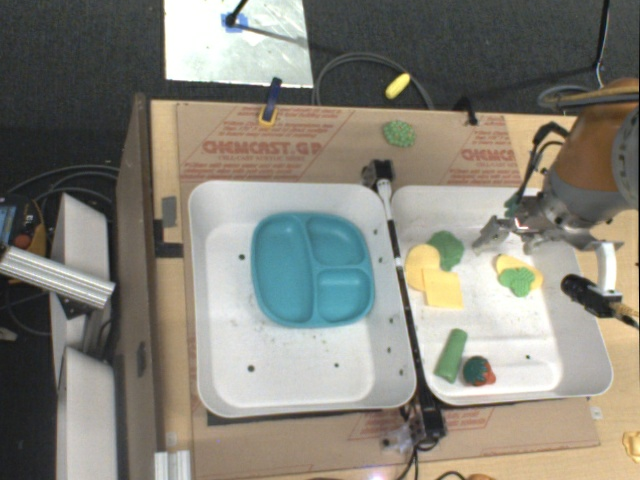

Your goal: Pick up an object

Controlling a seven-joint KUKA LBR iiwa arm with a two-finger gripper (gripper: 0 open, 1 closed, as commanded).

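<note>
Right now the nearest pick is the green-and-yellow toy [518,277] in the right bin [585,368], just below my gripper [510,230]. Whether my gripper is apart or together, I cannot tell. I'd centre over the toy, then drop straight, staying off the yellow pieces [435,278] further left.

Arm [600,158] cropped at right edge

The tray [310,268] is teal, both bins [225,368] white, the bench [300,148] tan with red lettering, the arm [590,168] grey with an orange band, and the food pieces yellow [440,286], green [451,354] and red [480,371].
</note>
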